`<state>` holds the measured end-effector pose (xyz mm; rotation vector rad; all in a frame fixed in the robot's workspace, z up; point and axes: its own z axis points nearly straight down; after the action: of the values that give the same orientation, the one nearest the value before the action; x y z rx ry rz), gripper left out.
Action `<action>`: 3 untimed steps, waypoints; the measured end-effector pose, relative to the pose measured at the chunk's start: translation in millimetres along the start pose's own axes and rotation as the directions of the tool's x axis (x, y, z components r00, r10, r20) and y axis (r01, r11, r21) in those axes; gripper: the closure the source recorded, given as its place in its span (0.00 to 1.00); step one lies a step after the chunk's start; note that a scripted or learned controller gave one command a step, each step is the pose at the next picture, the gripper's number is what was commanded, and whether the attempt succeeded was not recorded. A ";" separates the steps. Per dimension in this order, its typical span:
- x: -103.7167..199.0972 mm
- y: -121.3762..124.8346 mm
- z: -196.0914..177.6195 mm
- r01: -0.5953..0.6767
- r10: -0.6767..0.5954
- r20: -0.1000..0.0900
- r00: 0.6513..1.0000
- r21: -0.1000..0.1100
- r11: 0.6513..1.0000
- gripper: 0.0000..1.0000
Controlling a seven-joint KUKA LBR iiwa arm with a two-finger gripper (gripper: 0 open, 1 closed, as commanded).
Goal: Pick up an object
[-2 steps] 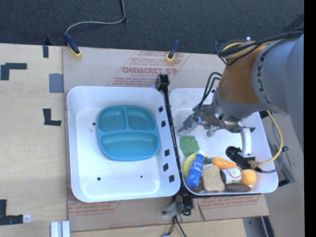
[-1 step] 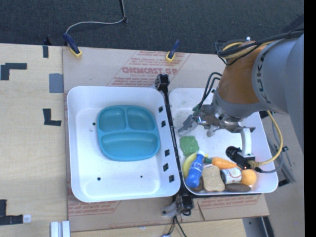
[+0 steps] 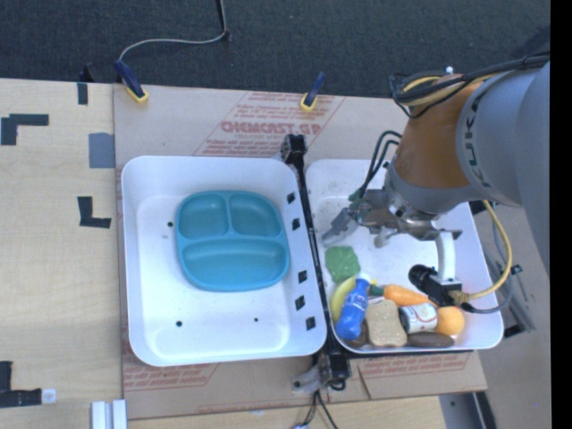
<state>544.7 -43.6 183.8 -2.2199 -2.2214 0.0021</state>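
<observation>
My gripper (image 3: 362, 231) hangs over the upper left part of the right bin (image 3: 483, 329), its fingers (image 3: 338, 228) spread open with nothing between them. Just below it lies a green leafy toy (image 3: 341, 262). Along the bin's front sit a blue bottle (image 3: 355, 307), a yellow banana (image 3: 337, 295) partly under the bottle, a bread slice (image 3: 386, 324), a carrot (image 3: 407, 295), a small can (image 3: 418, 316) and an orange (image 3: 451, 320). The arm's wrist covers the bin's middle and right.
The left bin (image 3: 152, 329) holds a blue divided plate (image 3: 234, 239). A black divider with clips (image 3: 302, 231) runs between the bins. A cable (image 3: 497, 275) loops by the right bin's right wall.
</observation>
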 end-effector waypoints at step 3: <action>0.0 0.0 0.0 0.000 0.000 0.000 1.000 0.000 1.000 0.00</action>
<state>544.6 -43.6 183.8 -2.2199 -2.2214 0.0021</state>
